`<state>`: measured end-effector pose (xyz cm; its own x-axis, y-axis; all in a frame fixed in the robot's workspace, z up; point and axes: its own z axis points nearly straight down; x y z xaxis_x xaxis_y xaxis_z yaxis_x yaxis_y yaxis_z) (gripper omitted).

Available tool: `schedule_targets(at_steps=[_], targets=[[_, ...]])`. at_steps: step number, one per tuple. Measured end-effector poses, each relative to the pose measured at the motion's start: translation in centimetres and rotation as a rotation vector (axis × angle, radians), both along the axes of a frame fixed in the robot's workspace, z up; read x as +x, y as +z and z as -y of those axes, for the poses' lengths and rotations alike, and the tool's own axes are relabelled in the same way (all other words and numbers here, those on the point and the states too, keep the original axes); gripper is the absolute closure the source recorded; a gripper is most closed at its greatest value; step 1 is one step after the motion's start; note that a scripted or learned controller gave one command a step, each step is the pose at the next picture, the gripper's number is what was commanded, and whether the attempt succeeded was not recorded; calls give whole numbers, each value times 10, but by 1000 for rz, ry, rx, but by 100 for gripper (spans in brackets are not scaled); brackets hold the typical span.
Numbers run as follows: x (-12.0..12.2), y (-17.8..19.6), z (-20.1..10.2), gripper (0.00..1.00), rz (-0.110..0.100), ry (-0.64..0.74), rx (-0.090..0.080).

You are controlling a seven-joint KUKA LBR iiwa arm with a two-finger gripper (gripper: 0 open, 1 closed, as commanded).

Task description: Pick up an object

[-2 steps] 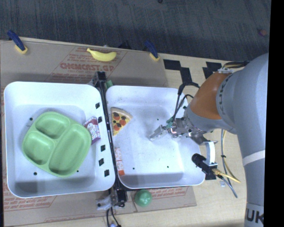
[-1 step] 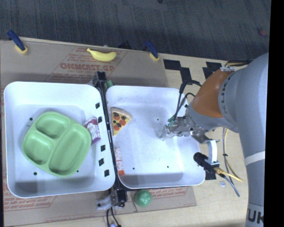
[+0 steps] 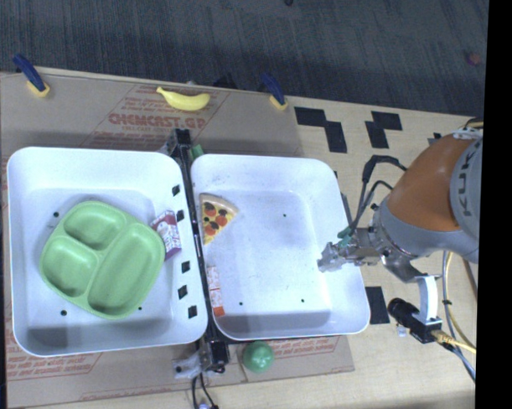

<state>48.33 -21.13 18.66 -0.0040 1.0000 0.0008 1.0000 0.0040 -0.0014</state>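
Pizza slice toy [image 3: 214, 216] lies flat in the right bin [image 3: 269, 313], close to its upper left corner, beside the divider between the two bins. A small wrapped packet [image 3: 167, 232] rests in the left bin [image 3: 33, 334], touching the green divided plate [image 3: 101, 258]. The gripper [image 3: 331, 257] hangs at the right bin's right wall, well apart from the slice; whether the jaws are parted or closed, I cannot tell. A yellow banana [image 3: 184, 97] and a green ball [image 3: 257, 355] sit on the desk [image 3: 333, 387].
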Motion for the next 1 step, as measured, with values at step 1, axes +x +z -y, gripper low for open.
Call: schedule_targets(at_steps=[1], targets=[[0, 0, 0, 0, 0, 0, 0]])
